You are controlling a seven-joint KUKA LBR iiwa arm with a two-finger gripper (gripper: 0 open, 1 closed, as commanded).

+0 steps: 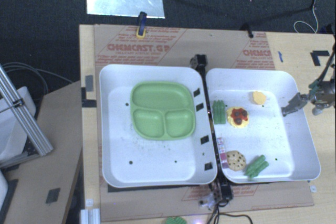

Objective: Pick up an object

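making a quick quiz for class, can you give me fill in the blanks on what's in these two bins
1. The green tray lies in the ____ bin.
2. The cookie lies in the ____ bin.
3. The tray has ____ compartments.
4. The end effector is at the right bin's ____ edge.

Missing words: left; right; three; right
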